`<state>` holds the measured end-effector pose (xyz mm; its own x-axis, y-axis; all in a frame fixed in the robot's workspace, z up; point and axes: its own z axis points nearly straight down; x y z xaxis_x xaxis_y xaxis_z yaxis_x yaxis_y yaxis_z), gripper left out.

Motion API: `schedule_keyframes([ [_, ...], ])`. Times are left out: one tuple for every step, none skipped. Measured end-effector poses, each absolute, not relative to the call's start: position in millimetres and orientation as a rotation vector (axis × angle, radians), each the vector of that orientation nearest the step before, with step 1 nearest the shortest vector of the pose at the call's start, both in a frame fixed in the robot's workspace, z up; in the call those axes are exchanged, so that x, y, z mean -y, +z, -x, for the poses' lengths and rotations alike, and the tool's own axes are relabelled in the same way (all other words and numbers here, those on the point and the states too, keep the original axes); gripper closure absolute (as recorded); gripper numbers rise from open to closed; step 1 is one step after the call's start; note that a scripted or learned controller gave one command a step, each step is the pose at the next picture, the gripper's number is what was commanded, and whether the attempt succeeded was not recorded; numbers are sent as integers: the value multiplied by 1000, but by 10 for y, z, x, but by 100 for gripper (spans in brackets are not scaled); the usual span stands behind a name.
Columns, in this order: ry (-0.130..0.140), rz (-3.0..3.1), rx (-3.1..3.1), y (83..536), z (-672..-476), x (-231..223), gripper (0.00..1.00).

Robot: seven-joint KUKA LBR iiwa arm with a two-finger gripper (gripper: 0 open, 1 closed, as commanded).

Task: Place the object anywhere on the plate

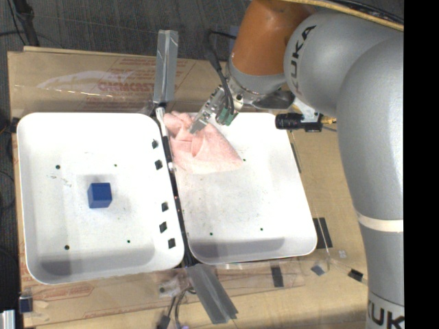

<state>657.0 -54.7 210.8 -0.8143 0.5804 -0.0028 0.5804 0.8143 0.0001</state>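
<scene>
1. Over the right bin's eleven-o'clock corner, the claw hangs at a pink cloth; whether it grips cannot be told.
2. Left bin: a blue cube sits at nine o'clock, untouched.
3. No plate is identifiable; placement apparently remains undone.

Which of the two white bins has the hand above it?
The right bin, holding the pink cloth; the hand hangs over that cloth. The left bin holds a blue cube.
</scene>
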Motion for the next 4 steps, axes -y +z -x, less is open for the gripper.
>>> schedule_keyframes([
  [-1, -950, -2993, 2321, -6577, 542, 100],
  [-2, -331, -3127, 2284, -6351, 175, 100],
  [-1, 13, -3144, 2363, -6188, -358, 100],
  [-2, 16, -3144, 2336, -5955, -824, 100],
])
